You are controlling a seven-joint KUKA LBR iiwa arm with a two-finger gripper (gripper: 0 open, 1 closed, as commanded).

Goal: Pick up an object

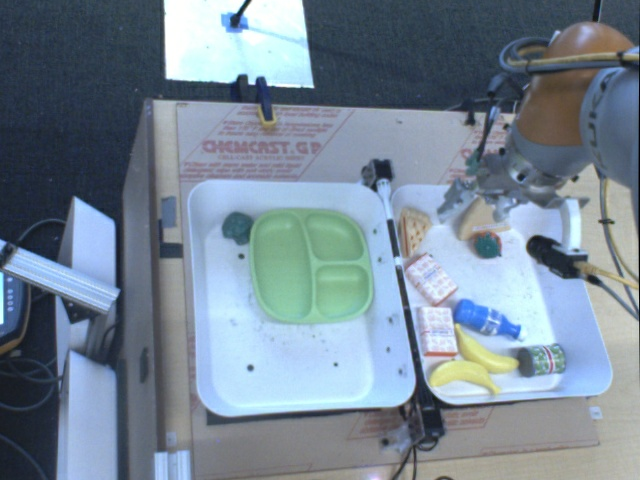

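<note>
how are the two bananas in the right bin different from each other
The lower banana lies at the bin's near edge, its ends pointing toward the rim; the upper banana sits above it, running slantwise toward the can. The upper one touches the blue bottle; the lower one does not. The lower one looks more strongly curved. Both are yellow, lie flat and touch each other.

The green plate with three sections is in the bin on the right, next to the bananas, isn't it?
Not quite. The camera view shows the green plastic plate with three sections lying in the left white bin, beside a small dark green lump. The two yellow bananas are in the right white bin, so the plate is not next to them.
</note>
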